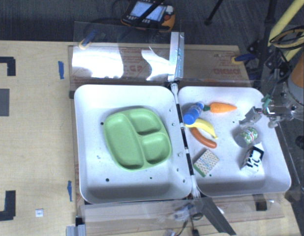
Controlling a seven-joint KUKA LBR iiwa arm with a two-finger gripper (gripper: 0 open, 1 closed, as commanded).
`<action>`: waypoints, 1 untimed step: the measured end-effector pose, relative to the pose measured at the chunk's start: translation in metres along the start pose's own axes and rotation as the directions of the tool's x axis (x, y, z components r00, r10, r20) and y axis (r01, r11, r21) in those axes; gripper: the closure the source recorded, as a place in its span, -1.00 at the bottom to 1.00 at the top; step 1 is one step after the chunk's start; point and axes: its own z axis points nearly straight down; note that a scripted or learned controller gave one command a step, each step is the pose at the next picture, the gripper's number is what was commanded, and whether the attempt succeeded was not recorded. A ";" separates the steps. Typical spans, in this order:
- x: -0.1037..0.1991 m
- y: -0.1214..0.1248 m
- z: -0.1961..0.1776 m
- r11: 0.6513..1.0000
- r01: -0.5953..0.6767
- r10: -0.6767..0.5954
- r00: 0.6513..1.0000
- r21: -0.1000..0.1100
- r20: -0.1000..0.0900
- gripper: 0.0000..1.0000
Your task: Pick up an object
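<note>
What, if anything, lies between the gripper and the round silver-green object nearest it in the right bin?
Nothing visible does. The gripper sits at the right bin's far right side, and the round silver-green object lies just below it in the view with bare bin floor between. The black-and-white object lies beyond it, nearer the camera.

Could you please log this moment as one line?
end effector: above right bin | nearest: grey cup | held: unclear | green tray: left bin

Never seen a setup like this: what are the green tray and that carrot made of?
The green tray looks like moulded plastic: one even colour, smooth rounded compartments, soft sheen. The carrot seems a plastic toy: uniform orange, faintly glossy. Neither can be confirmed by sight alone.
</note>
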 end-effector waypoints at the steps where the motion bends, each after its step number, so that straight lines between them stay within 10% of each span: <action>1: -0.042 -0.052 0.089 1.000 -0.017 0.017 1.000 0.003 -0.006 -1.00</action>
